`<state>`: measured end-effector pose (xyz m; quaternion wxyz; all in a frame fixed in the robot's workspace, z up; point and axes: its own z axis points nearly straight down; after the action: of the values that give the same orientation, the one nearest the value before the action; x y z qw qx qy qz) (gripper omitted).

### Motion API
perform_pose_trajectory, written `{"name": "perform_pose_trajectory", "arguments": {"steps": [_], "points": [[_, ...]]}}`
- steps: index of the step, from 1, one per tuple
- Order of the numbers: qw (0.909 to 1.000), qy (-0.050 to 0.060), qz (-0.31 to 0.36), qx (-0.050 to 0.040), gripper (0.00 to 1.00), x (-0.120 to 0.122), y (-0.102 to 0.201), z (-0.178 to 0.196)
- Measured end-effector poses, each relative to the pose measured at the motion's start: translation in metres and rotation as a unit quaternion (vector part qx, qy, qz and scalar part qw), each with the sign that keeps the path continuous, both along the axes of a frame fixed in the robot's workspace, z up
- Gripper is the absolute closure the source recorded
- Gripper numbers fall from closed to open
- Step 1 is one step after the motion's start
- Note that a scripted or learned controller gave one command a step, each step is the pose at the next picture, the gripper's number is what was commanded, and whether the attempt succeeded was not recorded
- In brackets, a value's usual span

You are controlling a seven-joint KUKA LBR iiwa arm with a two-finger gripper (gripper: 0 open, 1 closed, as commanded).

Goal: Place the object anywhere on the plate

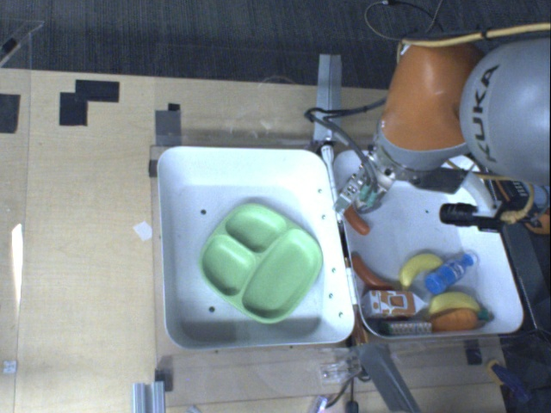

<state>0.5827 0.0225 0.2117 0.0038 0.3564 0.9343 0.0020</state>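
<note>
Left bin (176,231): you see green plate (263,261) with three compartments near its centre, nothing on it. Right bin (508,317): gripper (360,198) hangs at left wall, near far corner, red-orange sausage (355,222) just under its tip; contact unclear. Whether gripper is spread or closed, you cannot tell. Near edge holds second sausage (372,274), carton (393,303), two bananas (420,268), blue bottle (449,274), orange (454,319).

I am looking into a robotics lab: a grey industrial arm with an orange band (430,84) reaches over a pale wooden surface (77,256) where two shallow white bins (172,256) sit in metal brackets, black marker patches (86,100) near the surface's far left corner, loose cables (430,15) trailing beyond its far edge.
</note>
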Motion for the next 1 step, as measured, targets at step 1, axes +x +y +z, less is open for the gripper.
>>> {"name": "perform_pose_trajectory", "arguments": {"steps": [1], "points": [[0.9903,0.000,0.139,-0.0012,1.00,-0.0472,-0.0166,0.0231]]}}
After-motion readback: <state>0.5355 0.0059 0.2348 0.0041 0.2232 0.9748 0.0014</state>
